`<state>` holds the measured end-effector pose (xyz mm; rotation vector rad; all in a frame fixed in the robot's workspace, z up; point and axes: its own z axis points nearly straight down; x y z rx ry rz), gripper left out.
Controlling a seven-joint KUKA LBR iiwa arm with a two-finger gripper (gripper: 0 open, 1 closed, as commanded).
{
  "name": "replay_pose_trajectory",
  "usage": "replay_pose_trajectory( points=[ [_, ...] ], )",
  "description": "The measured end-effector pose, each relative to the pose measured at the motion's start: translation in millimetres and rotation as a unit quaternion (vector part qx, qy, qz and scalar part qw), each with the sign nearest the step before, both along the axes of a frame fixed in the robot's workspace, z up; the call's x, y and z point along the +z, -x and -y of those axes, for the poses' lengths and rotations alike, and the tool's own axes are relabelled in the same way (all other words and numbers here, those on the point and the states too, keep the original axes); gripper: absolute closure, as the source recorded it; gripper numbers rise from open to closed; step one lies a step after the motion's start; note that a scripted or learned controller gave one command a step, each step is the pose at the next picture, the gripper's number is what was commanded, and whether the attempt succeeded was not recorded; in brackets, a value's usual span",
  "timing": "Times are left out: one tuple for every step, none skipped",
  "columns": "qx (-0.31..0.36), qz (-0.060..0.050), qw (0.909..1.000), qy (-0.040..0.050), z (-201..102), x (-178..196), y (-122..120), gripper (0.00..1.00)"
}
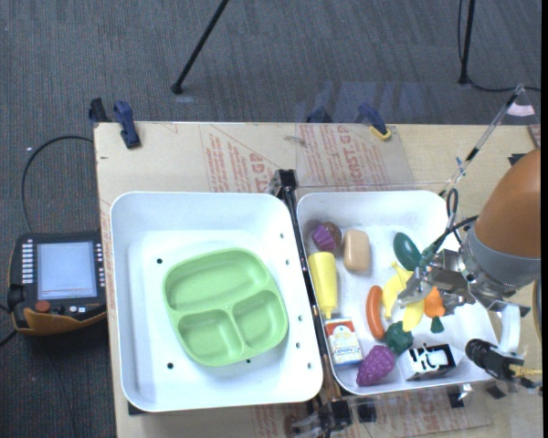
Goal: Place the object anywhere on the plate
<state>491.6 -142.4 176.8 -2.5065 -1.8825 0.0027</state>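
Note:
A light green divided plate [224, 307] lies in the left white bin [137, 235]. The right bin [438, 203] holds several toy foods: a yellow bottle [323, 281], a tan bread piece [356, 250], a purple item [326, 236], an orange-red sausage [374, 308], yellow pieces [395, 295], a small orange piece [435, 305], purple grapes [376, 365] and a dark teal item [406, 246]. My gripper [426, 286] is low in the right bin, right over the yellow and orange pieces, far from the plate. The arm's body hides what lies under it.
A red and white carton [344, 340] and a black and white box [431, 359] sit near the right bin's front wall. A dark green toy [398, 338] lies between them. The ridge between the bins [297, 245] separates the gripper from the plate. A handheld pendant [62, 276] rests left of the bench.

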Motion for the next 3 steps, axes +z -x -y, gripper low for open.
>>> replay_pose_trajectory(
  points=[
    [-0.054,0.0,0.9985,0.0007,-73,62,0,1.0],
    [-0.119,0.001,0.9929,0.0018,-139,133,-4,1.0],
    [-0.282,-0.003,0.9595,0.0042,-203,102,-16,1.0]
  ],
)
